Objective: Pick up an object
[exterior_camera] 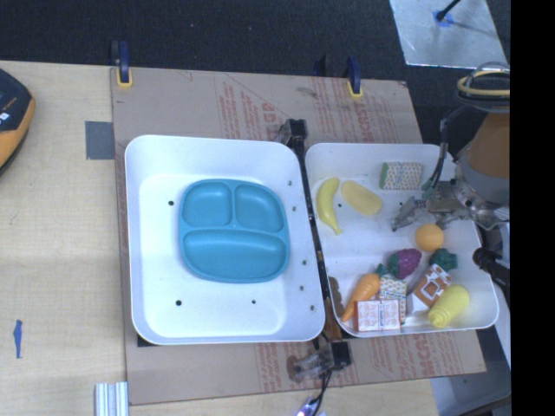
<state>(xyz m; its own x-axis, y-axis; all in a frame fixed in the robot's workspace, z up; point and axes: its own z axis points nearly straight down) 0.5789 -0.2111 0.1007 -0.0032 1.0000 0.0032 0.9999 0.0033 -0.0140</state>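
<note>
The right bin holds several toy foods: a banana, a pale yellow piece, a green-speckled box, an orange ball, purple grapes, a carrot, small cartons and a yellow bottle. My gripper hangs over the bin's right middle, just above the orange ball and right of the pale yellow piece. Its fingers look spread, with nothing between them.
In the left bin lies a blue divided plate. A black clamp sits between the bins at the back. A small green toy and an orange-white carton crowd the right bin's front right.
</note>
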